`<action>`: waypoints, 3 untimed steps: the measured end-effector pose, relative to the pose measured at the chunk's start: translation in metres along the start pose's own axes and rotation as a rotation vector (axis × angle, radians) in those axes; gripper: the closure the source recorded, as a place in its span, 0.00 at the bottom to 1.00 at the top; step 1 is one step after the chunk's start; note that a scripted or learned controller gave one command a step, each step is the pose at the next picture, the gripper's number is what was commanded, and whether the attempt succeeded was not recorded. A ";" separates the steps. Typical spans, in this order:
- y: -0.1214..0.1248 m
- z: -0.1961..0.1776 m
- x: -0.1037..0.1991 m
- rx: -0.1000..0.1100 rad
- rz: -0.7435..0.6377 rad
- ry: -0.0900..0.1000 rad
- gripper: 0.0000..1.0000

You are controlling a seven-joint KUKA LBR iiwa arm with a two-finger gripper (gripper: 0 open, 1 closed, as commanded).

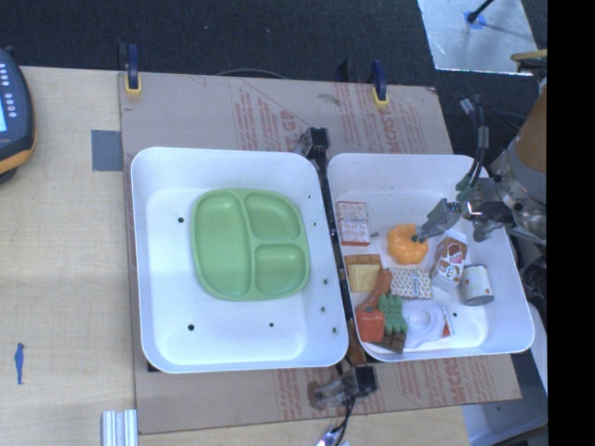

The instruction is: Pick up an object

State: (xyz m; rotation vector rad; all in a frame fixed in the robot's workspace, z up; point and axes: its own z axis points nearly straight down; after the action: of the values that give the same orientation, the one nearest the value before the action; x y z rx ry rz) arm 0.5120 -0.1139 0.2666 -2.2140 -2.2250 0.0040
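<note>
End effector (437, 223) slanting low, beside orange toy (405, 243)

Robotics lab: clamped cardboard (279, 110), teach pendant (14, 110).

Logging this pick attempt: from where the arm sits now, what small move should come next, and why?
Probably a short descent onto the orange object. The hand sits over the right bin, its tip just beside that object's upper right, and nothing shows between its fingers, so closing the last gap seems the natural step.
</note>
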 end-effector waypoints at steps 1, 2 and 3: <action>0.018 0.113 -0.024 0.010 0.001 0.000 0.00; 0.068 0.175 0.022 -0.002 -0.004 -0.001 0.00; 0.135 0.170 0.006 -0.008 -0.003 -0.001 0.00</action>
State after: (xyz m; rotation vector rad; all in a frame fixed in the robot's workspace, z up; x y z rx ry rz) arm 0.6463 -0.1073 0.0961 -2.2156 -2.2327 -0.0033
